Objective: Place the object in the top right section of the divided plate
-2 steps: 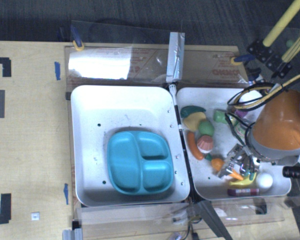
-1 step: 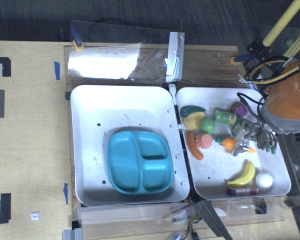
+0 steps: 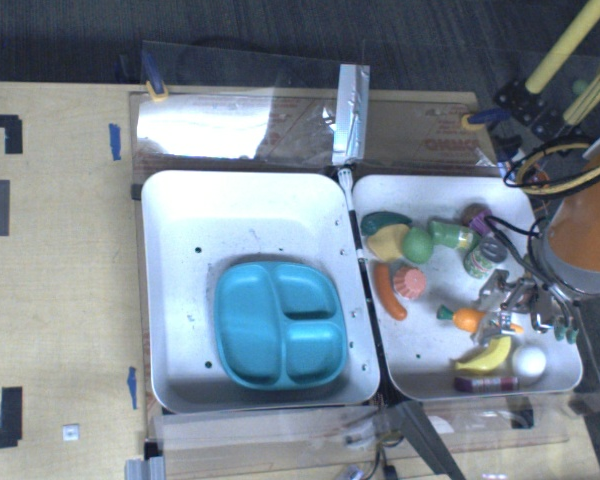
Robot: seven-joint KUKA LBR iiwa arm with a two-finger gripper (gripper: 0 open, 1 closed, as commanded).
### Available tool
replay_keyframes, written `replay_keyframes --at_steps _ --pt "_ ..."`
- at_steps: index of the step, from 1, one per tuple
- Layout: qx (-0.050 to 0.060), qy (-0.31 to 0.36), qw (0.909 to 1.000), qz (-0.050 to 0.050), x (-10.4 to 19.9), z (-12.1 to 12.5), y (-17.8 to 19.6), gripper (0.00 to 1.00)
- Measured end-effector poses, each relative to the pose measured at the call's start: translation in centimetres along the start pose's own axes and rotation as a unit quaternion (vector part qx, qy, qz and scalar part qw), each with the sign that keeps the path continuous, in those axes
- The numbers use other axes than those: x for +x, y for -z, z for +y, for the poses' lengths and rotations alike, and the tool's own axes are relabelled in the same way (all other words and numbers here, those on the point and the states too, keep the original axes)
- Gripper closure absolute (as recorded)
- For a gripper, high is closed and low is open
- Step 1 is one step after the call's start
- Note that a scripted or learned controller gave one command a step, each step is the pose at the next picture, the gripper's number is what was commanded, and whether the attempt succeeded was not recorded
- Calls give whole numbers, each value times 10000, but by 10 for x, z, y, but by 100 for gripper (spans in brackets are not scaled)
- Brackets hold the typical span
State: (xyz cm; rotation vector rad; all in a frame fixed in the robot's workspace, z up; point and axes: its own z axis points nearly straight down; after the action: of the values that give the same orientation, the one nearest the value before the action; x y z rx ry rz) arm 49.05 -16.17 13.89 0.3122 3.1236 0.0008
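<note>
- Two white bins sat side by side on a light wooden bench [image 3: 60, 268], and we looked down on them from above.
- We saw a blue plate [image 3: 280, 323] in the left bin [image 3: 180, 218], with three parts in it.
- We saw nothing lying in any part of the plate, so we thought the job was only starting.
- The top right part of the plate [image 3: 308, 290] had no toy in it yet.
- The right bin [image 3: 420, 368] held many toys: a yellow banana [image 3: 487, 356], a small orange carrot [image 3: 462, 319], a white egg [image 3: 529, 362], a green pear [image 3: 417, 244], a lemon [image 3: 385, 240] and a long orange hot dog [image 3: 388, 294].
- The gripper [image 3: 510, 303] was low in the right bin, just above the banana and right beside the little carrot.
- We thought the toy to pick was one of those two, but we could not tell which.
- We could not tell how the gripper's metal tips stood, because they were mixed up with wires and toys.
- We saw no toy lifted up off the bin floor.
- What was left, we thought: grab a toy, lift it, carry it over to the left bin and put it down in the top right part.
</note>
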Motion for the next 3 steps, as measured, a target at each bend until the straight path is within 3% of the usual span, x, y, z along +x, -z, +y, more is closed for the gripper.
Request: replay_keyframes --at_steps 1,2,3 --pt "7 1428 9897 -14 12 45 -51 100" --pt "8 1554 9878 -32 1 11 75 100" --pt "-10 2201 9755 -12 19 110 86 100"
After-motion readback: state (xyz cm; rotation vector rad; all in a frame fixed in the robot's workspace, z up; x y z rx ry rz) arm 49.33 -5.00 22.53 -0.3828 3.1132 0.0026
